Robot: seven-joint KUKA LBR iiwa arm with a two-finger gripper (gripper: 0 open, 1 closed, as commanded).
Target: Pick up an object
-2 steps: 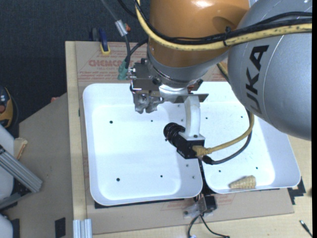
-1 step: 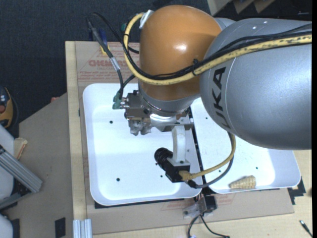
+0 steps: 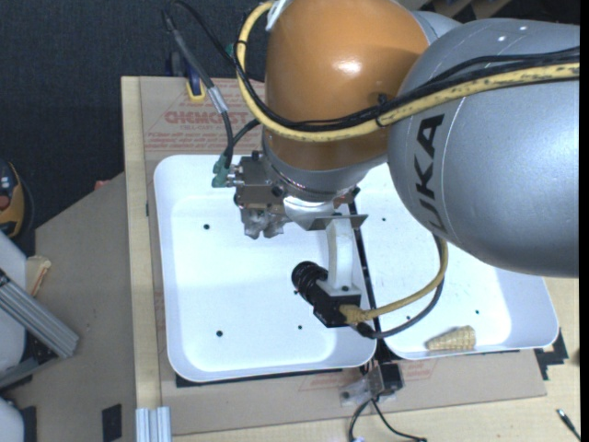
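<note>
A: What lies at the far left?

B: Dark floor, and the brown worktop (image 3: 138,247) starts beside it. On it sits my left bin (image 3: 212,284), white and shallow, with small dark dots on its floor.

A: And your pincer?

B: My pincer (image 3: 262,217) hangs over the upper part of that left bin, below my orange band (image 3: 336,53). I cannot tell whether it is wide or narrow; my own wrist covers too much of it. I see nothing between its tips.

A: What is beside it?

B: A black fitting (image 3: 317,295) just right of the middle, near the seam where the two bins meet, with a yellow cable (image 3: 414,297) looping from it.

A: Where is the thing to pick?

B: In the right bin (image 3: 525,320), by its near edge: a small tan cone (image 3: 451,341), ridged, lying on its side. It is well apart from my pincer.
</note>
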